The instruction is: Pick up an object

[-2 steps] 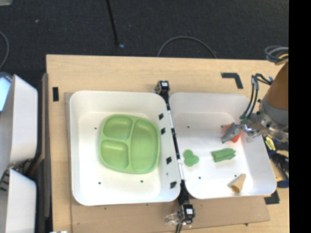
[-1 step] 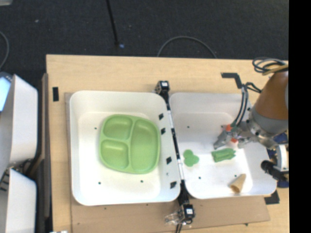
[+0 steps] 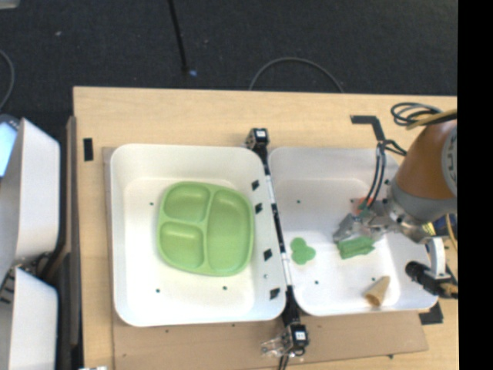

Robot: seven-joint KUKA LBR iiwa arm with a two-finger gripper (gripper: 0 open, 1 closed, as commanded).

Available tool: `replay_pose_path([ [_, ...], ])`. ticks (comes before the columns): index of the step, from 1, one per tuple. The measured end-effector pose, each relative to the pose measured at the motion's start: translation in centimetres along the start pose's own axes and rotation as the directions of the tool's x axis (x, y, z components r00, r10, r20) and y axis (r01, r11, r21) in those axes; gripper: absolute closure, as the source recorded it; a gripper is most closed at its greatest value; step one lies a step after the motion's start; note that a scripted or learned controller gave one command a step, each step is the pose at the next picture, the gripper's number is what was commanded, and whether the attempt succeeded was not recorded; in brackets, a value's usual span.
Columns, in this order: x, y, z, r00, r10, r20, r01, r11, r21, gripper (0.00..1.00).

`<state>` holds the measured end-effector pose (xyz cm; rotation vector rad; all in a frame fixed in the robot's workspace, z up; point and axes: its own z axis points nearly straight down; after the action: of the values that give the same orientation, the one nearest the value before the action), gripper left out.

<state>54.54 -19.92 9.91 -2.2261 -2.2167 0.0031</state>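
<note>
Two white bins side by side. Left bin (image 3: pixel 131 299): green divided plate (image 3: pixel 206 227). Right bin (image 3: pixel 323 168): gripper (image 3: pixel 352 233) low over green block (image 3: pixel 357 247), touching it; finger state unreadable. Green clover-shaped piece (image 3: pixel 302 251) near divider, tan cone (image 3: pixel 377 290) near front edge.

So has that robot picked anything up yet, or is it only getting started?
Done: the arm has reached into the right bin. In hand: its hand sits low over a flat green block, though a grip isn't clear. Left: lifting it. The small green clover-shaped piece and tan cone lie untouched.
</note>
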Motion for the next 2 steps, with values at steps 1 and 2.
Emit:
replay_pose_path([
  [1,-0.1,0.2,-1.3,1.000,0.003,0.001,-0.003,1.000,-0.006,1.00],
  [2,0.0,1.0,-7.4,1.000,-0.007,0.001,0.007,1.000,-0.008,1.00],
])
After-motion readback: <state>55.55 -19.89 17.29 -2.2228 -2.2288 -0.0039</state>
